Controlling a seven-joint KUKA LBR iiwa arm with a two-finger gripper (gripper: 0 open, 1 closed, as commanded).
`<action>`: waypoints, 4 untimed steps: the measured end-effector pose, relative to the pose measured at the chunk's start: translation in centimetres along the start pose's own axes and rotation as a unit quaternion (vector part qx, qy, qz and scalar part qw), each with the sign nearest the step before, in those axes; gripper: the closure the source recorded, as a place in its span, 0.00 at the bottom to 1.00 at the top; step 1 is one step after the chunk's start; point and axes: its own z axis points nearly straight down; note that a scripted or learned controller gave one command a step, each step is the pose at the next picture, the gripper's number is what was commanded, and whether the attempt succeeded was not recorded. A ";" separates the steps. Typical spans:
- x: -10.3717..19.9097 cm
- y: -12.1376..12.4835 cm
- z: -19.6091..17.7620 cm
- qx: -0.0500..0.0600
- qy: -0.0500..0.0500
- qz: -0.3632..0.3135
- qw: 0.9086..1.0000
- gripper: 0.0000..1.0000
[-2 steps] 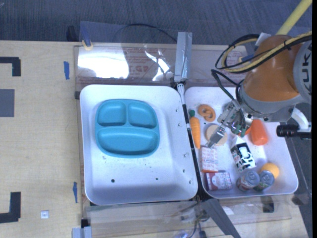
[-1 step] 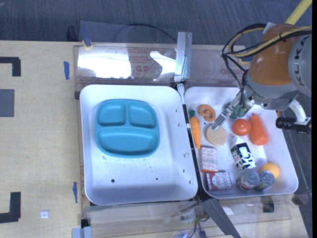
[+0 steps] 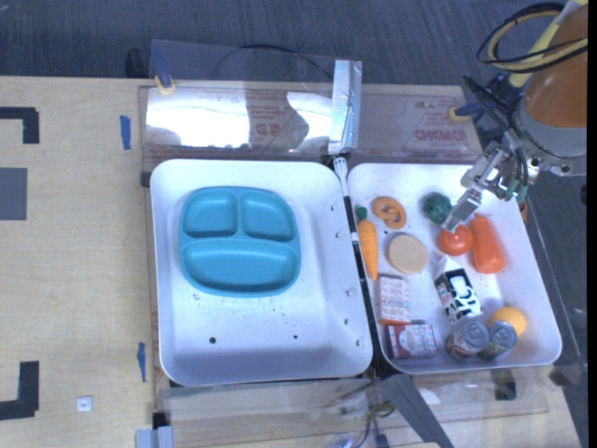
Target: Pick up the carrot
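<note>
Carrot lies lengthwise against the left wall of the right bin, untouched, with a round cracker just to its right. From my seat I see the gripper farther right, over a tomato; I cannot tell how its jaws stand. A blue divided plate sits in the left bin.

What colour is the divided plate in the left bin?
Light blue, plain; the divided plate is clear in the camera view.
</note>
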 end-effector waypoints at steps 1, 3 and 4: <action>5.2 -4.0 4.9 0.001 0.006 -0.118 0.993 0.00; -4.2 0.0 4.6 0.000 0.003 -0.111 0.994 0.00; 2.0 -1.3 6.2 0.000 0.005 -0.201 0.980 0.00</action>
